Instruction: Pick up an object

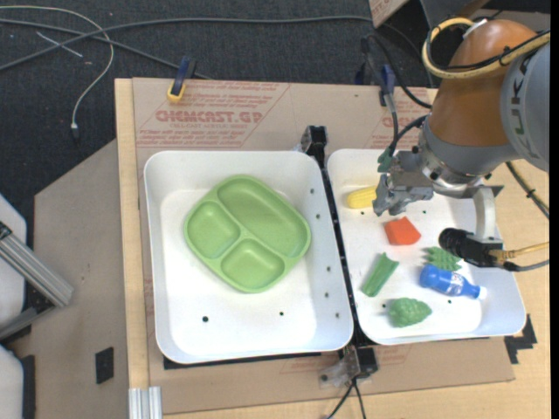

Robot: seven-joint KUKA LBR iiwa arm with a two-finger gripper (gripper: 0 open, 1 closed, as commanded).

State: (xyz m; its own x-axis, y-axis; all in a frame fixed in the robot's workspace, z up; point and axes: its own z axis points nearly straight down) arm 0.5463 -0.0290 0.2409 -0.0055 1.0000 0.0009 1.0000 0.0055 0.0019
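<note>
Approach seems to be the step in hand: the gripper (390, 201) hangs low over the right bin (498, 321), just beside a yellow piece (360, 199) and near an orange block (402, 231), with nothing visibly caught in it. Whether it is spread or pressed together cannot be told from this slanted view. The next move likely calls for settling on one target, probably the yellow piece, and descending squarely over it. That bin also holds a green pod (379, 275), a green leafy lump (408, 311), a blue bottle (449, 283) and a green sprig (442, 257). The left bin (175, 321) carries a green divided plate (248, 232).
</note>
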